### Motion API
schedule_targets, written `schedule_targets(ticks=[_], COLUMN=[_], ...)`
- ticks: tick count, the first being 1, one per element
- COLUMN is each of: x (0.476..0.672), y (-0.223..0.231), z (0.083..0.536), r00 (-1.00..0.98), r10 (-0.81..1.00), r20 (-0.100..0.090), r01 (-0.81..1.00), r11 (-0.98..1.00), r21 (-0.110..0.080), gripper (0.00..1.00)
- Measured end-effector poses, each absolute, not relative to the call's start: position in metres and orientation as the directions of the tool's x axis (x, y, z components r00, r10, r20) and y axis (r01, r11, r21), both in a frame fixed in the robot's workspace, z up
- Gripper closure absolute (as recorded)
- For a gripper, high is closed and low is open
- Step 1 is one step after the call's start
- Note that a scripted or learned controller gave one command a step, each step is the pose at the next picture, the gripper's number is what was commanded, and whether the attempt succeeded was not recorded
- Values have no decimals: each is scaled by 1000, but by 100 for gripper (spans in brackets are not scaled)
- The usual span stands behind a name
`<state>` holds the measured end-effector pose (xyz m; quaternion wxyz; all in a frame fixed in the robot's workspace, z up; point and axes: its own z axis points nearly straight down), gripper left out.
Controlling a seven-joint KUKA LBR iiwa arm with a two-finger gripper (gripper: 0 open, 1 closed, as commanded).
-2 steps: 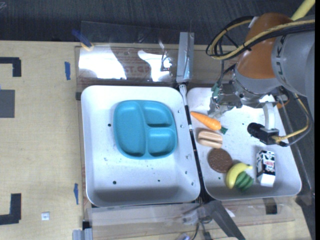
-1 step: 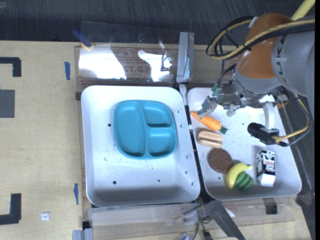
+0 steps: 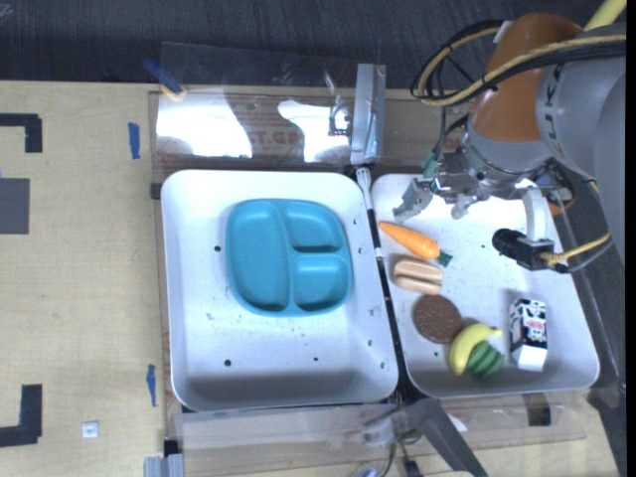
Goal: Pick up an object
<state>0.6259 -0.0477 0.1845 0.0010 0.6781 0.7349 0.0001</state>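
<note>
Nothing is lifted yet — the gripper (image 3: 437, 200) hangs over the right bin (image 3: 571, 366), fingers spread wide and holding nothing, just above the carrot (image 3: 408, 238) — the whole pick remains.

reaches in from the right as a thick grey arm (image 3: 586, 97) with an orange band (image 3: 522, 73) above the wrist, bent downward at a slant. ends in a two-finger metal gripper (image 3: 437, 200), fingers spread apart and pointing down-left (nothing between them). carries looping black and yellow cables (image 3: 452, 63) around the wrist, plus a small black attachment (image 3: 517, 244) hanging just below.
</note>
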Motion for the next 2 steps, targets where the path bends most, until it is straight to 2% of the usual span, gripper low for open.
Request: schedule_targets(ticks=[1, 2], x=[607, 621], y=[-102, -100], z=[148, 88], r00=[-92, -140], r10=[996, 990], r20=[-1, -1], r01=[996, 990], r11=[92, 140], r21=[-5, 7], gripper=[0, 0])
